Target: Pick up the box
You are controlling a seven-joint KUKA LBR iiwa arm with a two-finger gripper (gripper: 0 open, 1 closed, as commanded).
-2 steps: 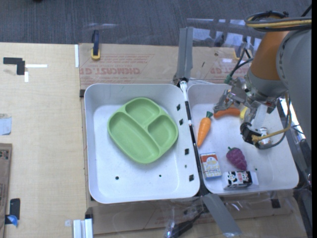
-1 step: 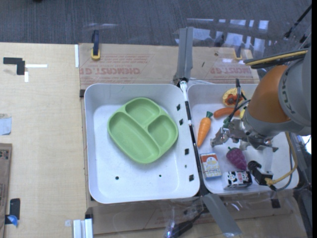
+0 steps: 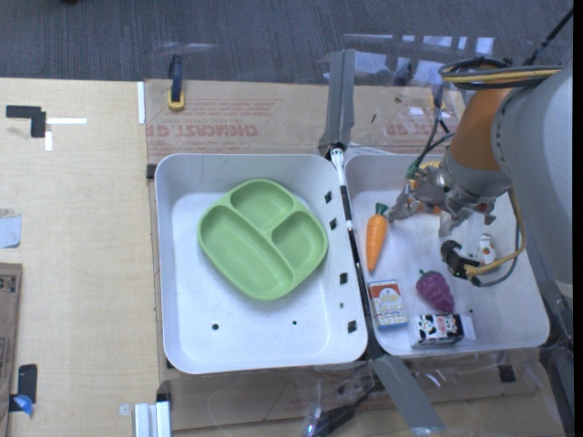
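Box [image 3: 388, 302] lies flat near front of right bin [image 3: 519, 330], long axis front-to-back, just left of grapes [image 3: 435, 289], below carrot [image 3: 375, 237]; pincer [image 3: 444, 209] hovers toward bin's back, box down-left of it; grip state: cannot tell

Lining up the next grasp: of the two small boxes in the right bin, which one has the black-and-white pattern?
The black-and-white box at the bin's near edge, just below the purple grapes. The other box, to its left under the carrot, is white with a red-orange top.
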